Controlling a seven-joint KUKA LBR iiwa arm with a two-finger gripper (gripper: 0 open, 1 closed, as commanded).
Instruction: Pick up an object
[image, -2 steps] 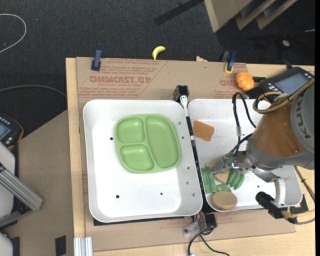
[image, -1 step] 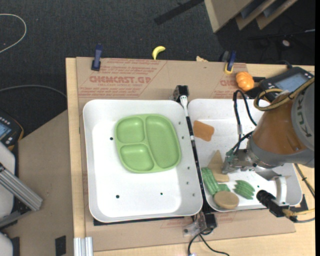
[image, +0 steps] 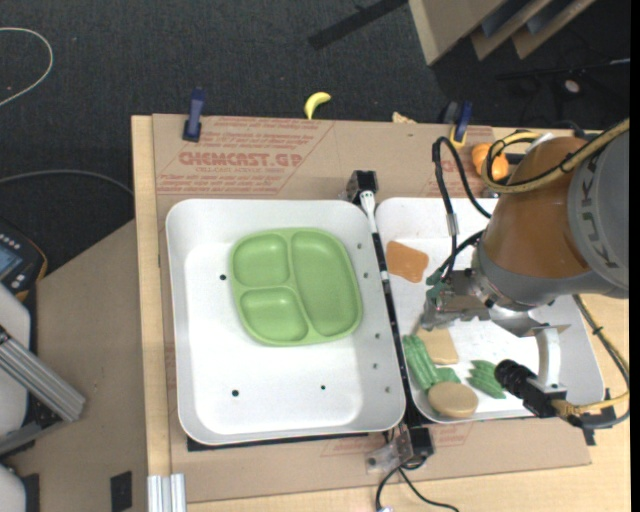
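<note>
1. Pincer (image: 440, 300) hangs low in my right bin (image: 592, 372); I cannot tell its state.
2. Orange piece (image: 407, 260), tan slice (image: 440, 348), green items (image: 422, 364) lie beneath; green divided plate (image: 296, 286) fills left bin (image: 200, 370).

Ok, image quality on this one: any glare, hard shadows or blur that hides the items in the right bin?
Camera view: lighting is even and soft, with no strong glare on the white bins. Faint shadow lies under the green tray. The frame is slightly soft overall; the arm covers much of the right bin, and the gripper beneath it is dark and hard to read.
</note>
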